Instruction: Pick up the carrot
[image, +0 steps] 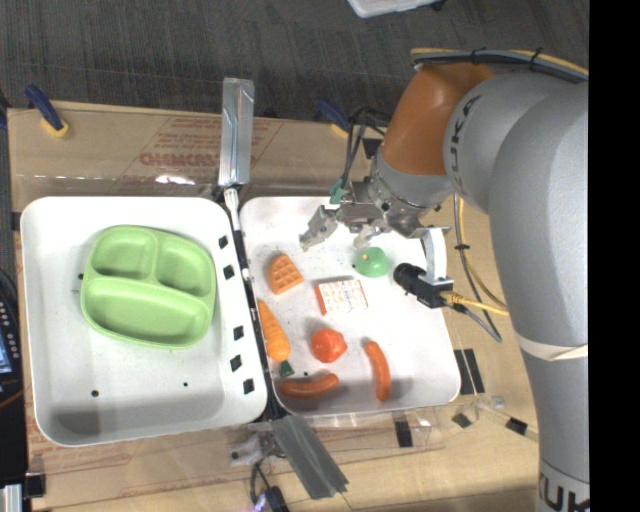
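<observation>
The carrot (273, 332) is orange with a small green end and lies lengthwise against the left wall of the right bin (440, 340). My gripper (340, 236) hovers over the far part of that bin, up and to the right of the carrot and well apart from it. Its fingers (316, 231) stand open with nothing between them.
Around the carrot lie an orange waffle piece (284, 273), a red-and-white cracker (341, 296), a red tomato (328, 345), two sausages (378, 368) (310, 384) and a green round piece (373, 262). The left bin (50, 400) holds a green divided tray (150, 285).
</observation>
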